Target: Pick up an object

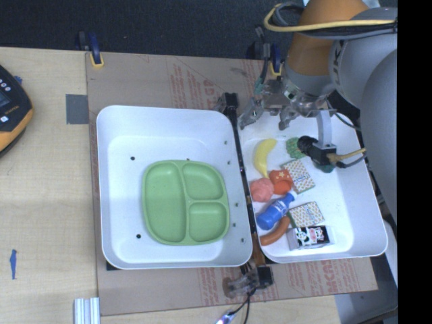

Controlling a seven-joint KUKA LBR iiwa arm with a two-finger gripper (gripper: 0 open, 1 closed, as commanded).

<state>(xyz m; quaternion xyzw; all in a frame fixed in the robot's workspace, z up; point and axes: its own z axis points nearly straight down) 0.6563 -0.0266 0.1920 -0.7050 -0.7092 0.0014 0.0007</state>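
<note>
Gripper [268, 115] positioned above the far edge of the right bin [361, 208], fingers spread open, nothing between them. Arm [324, 32] enters from the right, orange band covering part of the far counter [47, 201] and cut off by the frame. Left bin [115, 147] holds a green divided plate [184, 202], lying flat. Right bin contents clustered at its left side: yellow banana [264, 155] far, red-orange items [270, 183] just nearer, blue bottle [275, 212] tilted, patterned packets [298, 175] and a black-and-white carton [310, 236] near. Small green item [293, 146] partly hidden behind a black cable fitting [317, 152]; identity unclear. Orange sausage-shaped piece [273, 235] partly under the bottle. Black-and-yellow device [10, 113] cut off at the left edge.
</note>
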